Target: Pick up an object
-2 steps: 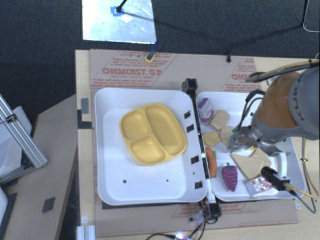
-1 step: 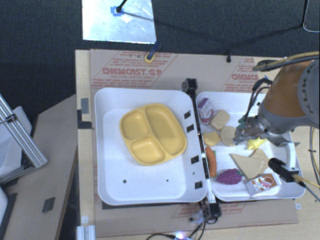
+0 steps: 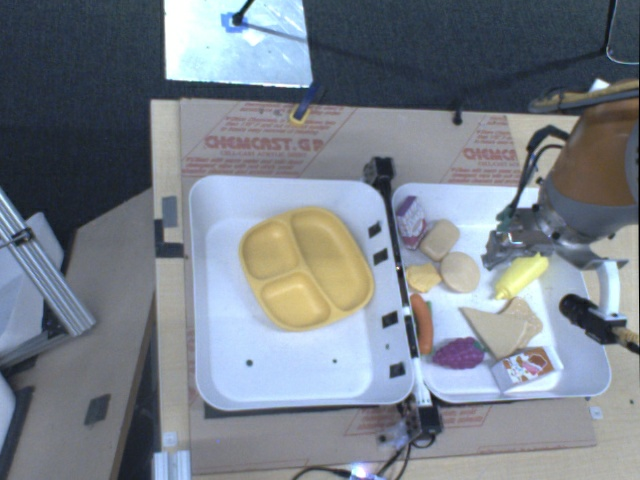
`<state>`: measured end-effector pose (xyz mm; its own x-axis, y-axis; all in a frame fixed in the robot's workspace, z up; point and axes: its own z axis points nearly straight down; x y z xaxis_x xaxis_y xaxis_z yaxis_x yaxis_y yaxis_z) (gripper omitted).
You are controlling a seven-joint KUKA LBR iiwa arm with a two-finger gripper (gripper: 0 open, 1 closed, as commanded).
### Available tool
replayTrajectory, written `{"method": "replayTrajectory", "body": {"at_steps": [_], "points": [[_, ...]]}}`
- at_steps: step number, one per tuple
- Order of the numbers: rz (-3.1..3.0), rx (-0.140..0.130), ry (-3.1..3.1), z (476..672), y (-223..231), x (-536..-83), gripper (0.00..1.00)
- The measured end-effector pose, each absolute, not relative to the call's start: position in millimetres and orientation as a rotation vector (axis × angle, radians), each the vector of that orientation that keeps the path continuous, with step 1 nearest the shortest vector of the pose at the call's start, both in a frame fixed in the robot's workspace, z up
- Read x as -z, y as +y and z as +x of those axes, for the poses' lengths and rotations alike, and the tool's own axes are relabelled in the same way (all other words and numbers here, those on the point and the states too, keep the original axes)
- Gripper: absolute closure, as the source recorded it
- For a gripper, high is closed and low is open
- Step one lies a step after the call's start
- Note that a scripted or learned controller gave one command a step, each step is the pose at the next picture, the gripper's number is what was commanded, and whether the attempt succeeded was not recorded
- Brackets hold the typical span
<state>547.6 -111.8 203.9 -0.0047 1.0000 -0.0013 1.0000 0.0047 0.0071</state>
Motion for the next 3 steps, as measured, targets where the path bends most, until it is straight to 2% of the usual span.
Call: {"method": "replayTrajectory", "body": {"at_steps": [1, 2, 3], "points": [[2.213, -0.005, 2.224, 549.0, -112, -226, 1.0], [2.21, -0.005, 2.229, 567.4, -67, -218, 1.0], [2.211, -0.005, 2.23, 575.7, -23, -217, 1.0]]}}
